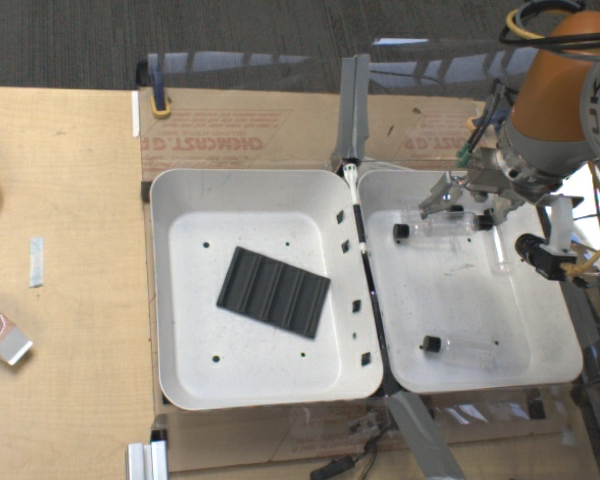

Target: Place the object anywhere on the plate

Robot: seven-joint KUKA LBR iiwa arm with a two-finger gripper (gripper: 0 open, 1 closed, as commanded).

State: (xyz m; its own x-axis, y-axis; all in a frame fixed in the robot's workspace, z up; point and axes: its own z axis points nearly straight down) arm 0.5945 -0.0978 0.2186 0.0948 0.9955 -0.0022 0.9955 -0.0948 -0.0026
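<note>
A dark grey ribbed plate [274, 291] lies tilted on the floor of the left bin [180, 368]. In the right bin [540, 358] a clear tube with a black cap [455, 346] lies near the front. A second clear tube with a black cap [435, 228] lies near the back. My gripper [458, 200] hangs over the back of the right bin, just above the right end of that second tube. Whether it touches the tube cannot be made out.
A grey divider [354, 118] runs between the two bins. A third clear piece [500, 252] lies right of the gripper. On the bench at the left are a small pale strip [36, 263] and a wrapped item [2, 334]. Cables hang at the right edge [555, 253].
</note>
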